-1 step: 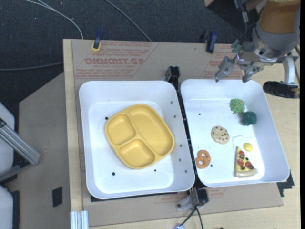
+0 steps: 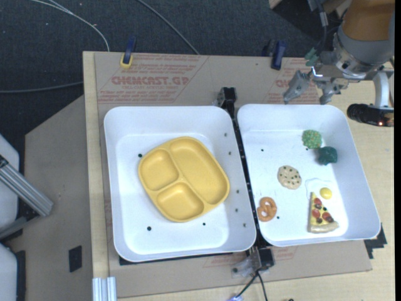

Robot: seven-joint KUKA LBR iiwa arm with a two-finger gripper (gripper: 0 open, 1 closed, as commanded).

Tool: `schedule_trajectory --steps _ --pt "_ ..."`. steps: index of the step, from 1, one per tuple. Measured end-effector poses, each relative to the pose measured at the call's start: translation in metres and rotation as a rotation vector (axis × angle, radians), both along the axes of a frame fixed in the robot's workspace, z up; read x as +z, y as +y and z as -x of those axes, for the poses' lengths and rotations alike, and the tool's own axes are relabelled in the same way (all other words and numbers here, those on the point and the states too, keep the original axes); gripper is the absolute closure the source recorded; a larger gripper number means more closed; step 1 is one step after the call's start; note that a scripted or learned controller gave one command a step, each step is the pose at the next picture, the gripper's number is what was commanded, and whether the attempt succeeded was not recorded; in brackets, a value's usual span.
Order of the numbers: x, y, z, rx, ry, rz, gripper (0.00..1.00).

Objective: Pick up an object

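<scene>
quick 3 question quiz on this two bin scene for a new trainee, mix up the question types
1. True or false: the yellow three-compartment plastic plate lies in the right white bin.
2. Which item lies nearest the front rim of the right white bin? A) light green broccoli toy B) round chocolate-chip cookie toy C) pizza slice toy
3. Fill in: the brown pretzel toy lies directly in front of the ____.

Key:
1. False; it lies in the left white bin.
2. C
3. cookie; the pincer hangs open beyond the right bin's far rim, holding nothing.
</scene>
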State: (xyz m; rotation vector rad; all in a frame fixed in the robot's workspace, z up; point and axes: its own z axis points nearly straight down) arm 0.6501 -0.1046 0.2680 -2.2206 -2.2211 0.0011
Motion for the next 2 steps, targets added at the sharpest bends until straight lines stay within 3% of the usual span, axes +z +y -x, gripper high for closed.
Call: schedule_trajectory --steps 2 --pt "-0.098 0.003 0.010 -0.001 0.006 -0.001 0.00"
